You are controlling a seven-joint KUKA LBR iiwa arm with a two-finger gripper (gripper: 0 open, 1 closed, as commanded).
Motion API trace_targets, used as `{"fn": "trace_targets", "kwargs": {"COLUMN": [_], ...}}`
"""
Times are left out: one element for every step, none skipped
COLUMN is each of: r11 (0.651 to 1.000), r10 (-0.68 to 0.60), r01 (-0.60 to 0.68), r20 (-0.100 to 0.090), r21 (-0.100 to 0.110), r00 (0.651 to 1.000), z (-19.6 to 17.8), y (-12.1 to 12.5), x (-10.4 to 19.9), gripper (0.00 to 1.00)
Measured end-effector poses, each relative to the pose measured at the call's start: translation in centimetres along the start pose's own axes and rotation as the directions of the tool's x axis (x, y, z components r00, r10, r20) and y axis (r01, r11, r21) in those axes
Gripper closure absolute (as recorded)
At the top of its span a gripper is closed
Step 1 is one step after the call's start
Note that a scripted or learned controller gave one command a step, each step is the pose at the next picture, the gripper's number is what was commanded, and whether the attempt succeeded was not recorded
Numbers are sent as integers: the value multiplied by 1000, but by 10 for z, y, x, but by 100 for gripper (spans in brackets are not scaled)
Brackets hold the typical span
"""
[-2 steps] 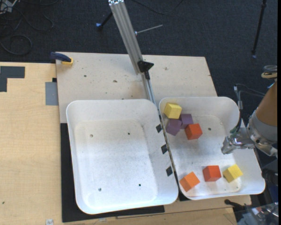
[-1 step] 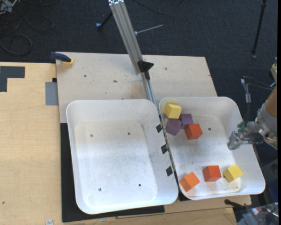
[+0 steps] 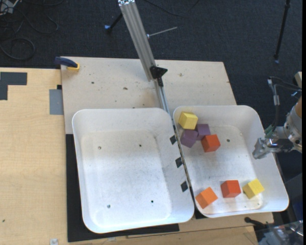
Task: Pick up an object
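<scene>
**Gripper at the rim, nothing picked yet**

Camera view: the gripper (image 3: pixel 261 148) hung over the right bin's (image 3: pixel 245 114) right edge, and whether it was apart or together could not be told. No block sat in it. Yellow (image 3: pixel 187 120), two purple (image 3: pixel 189 137) and a red block (image 3: pixel 210 143) clustered near the bin's top-left corner; orange (image 3: pixel 207 196), red (image 3: pixel 230 188) and yellow (image 3: pixel 253 188) lay along its bottom edge. The left bin (image 3: pixel 92 121) waited. The grasp, by my reading, was all to come.

Seven small blocks (image 3: pixel 210 143) scattered in the right bin (image 3: pixel 275 185): yellow, purple, red, orange.
</scene>
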State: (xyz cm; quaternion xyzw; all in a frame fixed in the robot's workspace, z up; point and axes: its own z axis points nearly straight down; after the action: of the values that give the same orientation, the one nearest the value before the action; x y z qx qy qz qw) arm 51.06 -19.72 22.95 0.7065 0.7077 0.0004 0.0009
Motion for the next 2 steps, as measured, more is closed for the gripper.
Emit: {"fn": "trace_targets", "kwargs": {"r11": [1000, 1000], "r10": [-4, -4], "r01": [4, 4], "r20": [-3, -3], "r21": [3, 3], "r00": [1000, 1000], "z": [-5, -11], "y": [19, 35], "x": [55, 108], "gripper": [100, 100]}}
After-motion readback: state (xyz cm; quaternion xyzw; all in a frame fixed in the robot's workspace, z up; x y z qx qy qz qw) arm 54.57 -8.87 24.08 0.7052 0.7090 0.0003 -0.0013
